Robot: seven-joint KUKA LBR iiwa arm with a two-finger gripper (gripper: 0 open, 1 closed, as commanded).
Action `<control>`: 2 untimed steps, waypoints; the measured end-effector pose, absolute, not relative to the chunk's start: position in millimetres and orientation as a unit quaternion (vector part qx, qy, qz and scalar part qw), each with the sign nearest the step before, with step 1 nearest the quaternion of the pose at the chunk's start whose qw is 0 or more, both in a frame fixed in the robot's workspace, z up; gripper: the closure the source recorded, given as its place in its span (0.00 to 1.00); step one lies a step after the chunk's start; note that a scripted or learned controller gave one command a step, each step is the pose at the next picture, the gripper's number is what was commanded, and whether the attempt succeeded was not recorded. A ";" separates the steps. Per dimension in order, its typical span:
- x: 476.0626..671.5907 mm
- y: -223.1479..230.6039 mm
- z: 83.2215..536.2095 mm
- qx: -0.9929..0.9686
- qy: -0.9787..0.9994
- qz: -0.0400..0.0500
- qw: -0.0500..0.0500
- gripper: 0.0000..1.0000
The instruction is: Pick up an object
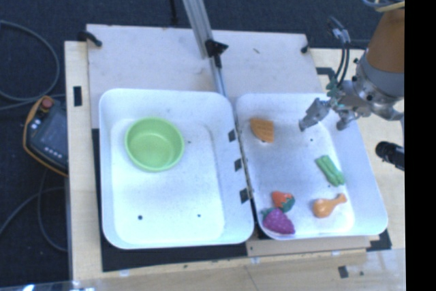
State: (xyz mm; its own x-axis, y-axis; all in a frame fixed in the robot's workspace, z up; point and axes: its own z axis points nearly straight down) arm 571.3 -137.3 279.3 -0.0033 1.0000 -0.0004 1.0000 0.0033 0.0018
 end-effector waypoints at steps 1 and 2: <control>571.4 -137.2 279.3 0.706 0.708 0.001 0.001 0.00; 573.6 -139.5 216.3 0.707 0.707 -0.002 -0.001 0.00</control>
